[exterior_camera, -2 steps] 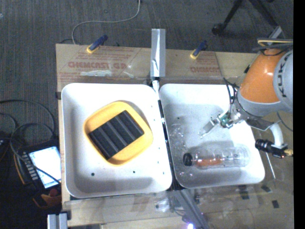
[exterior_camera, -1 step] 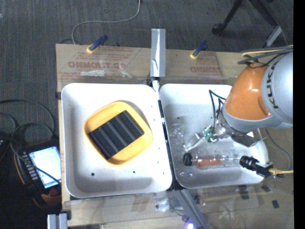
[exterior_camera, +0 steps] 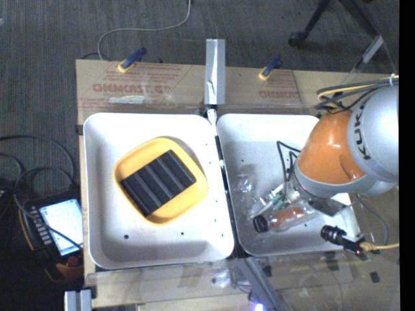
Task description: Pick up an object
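We see the desk (exterior_camera: 149, 86) carrying two shallow white bins side by side. In the left bin (exterior_camera: 97, 193) lies a yellow tray-like object (exterior_camera: 133, 164) with a dark ribbed insert (exterior_camera: 159, 181), turned at a slant and resting near the bin's middle, closer to its far side than its near side.

The right bin (exterior_camera: 259, 141) holds the smaller things. Toward its near edge lies a small bottle-like object with a reddish body (exterior_camera: 285, 219) and a dark cap (exterior_camera: 260, 223) at its left end, lying on its side. Just beyond it, toward the divider between the bins, sits a crumpled piece of clear wrapping (exterior_camera: 245, 185) (hard to make out against the white floor).

The arm (exterior_camera: 373, 141) reaches in over the right bin's right side, its orange band (exterior_camera: 324, 154) bulking over the bin's far right corner. The claw (exterior_camera: 285, 203) hangs low below the band, just above or touching the reddish object; we cannot tell which, and we cannot tell how its tips stand, because the wrist hides them. A black cable (exterior_camera: 285, 151) loops over the bin floor beside the band.

Two yellow-and-blue clamps (exterior_camera: 131, 59) (exterior_camera: 270, 67) grip the desk's far edge, and a metal post (exterior_camera: 214, 70) stands between them.
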`<state>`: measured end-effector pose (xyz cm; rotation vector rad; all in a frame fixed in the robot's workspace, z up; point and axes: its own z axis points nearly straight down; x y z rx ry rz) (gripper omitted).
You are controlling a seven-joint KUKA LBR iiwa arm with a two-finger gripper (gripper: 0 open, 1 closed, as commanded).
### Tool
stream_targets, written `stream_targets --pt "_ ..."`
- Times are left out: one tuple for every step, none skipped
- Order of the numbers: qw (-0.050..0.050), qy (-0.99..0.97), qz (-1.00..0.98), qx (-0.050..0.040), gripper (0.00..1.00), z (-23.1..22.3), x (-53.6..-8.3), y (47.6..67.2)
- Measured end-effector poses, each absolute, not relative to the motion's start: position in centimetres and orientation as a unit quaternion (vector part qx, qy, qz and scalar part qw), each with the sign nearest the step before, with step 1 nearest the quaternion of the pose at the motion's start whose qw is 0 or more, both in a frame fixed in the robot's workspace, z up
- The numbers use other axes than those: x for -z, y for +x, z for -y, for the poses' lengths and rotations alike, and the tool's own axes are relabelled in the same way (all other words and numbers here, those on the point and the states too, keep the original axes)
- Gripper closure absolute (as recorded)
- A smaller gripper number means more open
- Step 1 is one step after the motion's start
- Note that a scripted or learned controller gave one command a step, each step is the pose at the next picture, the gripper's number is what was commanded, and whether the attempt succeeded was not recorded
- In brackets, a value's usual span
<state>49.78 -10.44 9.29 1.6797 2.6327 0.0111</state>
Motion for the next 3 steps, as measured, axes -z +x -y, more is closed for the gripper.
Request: stream_targets --pt "0.011 0.538 -0.843 -0.0063 1.00 10.3 -10.4 50.0" --pt "0.010 0.538 -0.843 -0.0060 0.00 10.3 -10.3 50.0" --pt "0.001 0.666 -0.746 0.0016 0.00 15.5 -11.4 53.6"
